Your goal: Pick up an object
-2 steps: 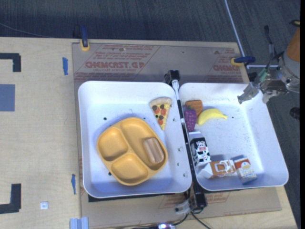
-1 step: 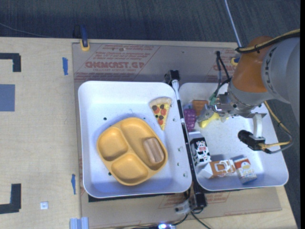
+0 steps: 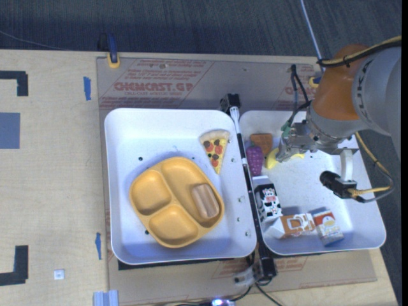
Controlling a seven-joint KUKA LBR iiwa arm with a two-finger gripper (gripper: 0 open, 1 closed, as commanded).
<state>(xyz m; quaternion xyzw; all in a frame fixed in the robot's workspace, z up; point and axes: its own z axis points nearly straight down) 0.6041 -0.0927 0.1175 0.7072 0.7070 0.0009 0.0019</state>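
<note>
My gripper [image 3: 288, 149] is low over the upper left part of the right bin [image 3: 363, 199]. A small yellow object [image 3: 272, 160] lies right at its tip, partly hidden by it. Just to the left are a purple toy [image 3: 255, 159] and an orange-brown piece [image 3: 261, 140]. Toward the bin's front lie a black-and-white cow-pattern carton [image 3: 269, 203], an orange and white box [image 3: 296, 225] and a small white carton [image 3: 327, 227]. I see nothing lifted off the bin floor.
The left bin [image 3: 127, 139] holds a yellow divided plate [image 3: 153, 193] with a sausage [image 3: 204, 201] in one section, and a pizza slice toy [image 3: 215, 146] beside it. The grey arm with its orange band [image 3: 335, 97] and cables hangs over the right bin's back right.
</note>
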